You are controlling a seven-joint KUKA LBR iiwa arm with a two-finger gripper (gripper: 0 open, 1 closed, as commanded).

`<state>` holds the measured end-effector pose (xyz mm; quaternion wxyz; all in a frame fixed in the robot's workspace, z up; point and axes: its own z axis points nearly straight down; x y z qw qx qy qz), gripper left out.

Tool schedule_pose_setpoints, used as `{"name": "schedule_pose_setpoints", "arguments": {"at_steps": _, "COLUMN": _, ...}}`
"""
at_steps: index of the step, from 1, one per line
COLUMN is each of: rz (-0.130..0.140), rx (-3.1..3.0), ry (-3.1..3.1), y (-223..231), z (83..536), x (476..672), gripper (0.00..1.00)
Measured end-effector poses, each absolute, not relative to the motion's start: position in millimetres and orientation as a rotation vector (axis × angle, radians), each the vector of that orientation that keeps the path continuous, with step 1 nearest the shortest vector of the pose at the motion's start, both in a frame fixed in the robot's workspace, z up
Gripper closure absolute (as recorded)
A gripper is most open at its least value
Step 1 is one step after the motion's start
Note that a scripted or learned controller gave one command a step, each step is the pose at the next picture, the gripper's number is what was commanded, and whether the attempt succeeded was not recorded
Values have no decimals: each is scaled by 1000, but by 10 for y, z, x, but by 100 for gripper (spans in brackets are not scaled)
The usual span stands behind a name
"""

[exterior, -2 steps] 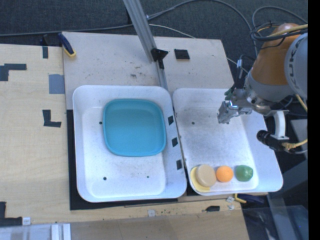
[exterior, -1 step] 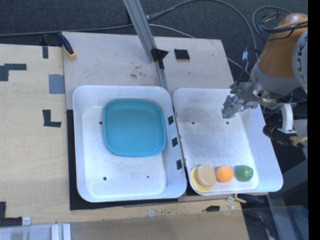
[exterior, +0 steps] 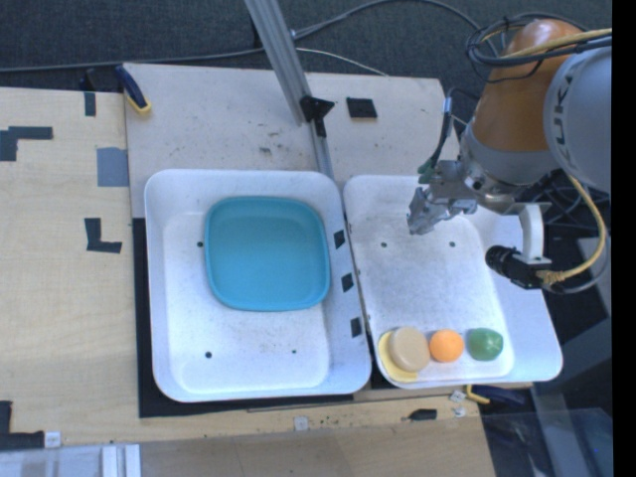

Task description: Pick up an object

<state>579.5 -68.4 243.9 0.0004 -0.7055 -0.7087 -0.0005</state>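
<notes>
**Objects lay along the right bin's lower edge**

Objects sat in a row at the lower right of the frame: a tan round piece (exterior: 407, 349), an orange ball (exterior: 446, 346) and a green ball (exterior: 484, 344). Above them the pincer (exterior: 425, 215) hung over the right bin (exterior: 437, 276), nothing between its fingers; whether it was open or closed could not be told. A blue plate (exterior: 266, 252) lay in the left bin (exterior: 169, 296).

The right white bin (exterior: 437, 276) is open floor across its middle. Along its near wall, a tan round disc (exterior: 407, 348), an orange ball (exterior: 446, 346) and a green ball (exterior: 485, 343) stand close together. A blue square plate (exterior: 266, 252) covers most of the left white bin (exterior: 179, 366).
</notes>
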Motion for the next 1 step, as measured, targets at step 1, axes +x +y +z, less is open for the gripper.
{"name": "schedule_pose_setpoints", "arguments": {"at_steps": 1, "rz": -1, "rx": -2216, "ry": -2225, "y": -169, "z": 2485, "x": 5774, "gripper": 100}}
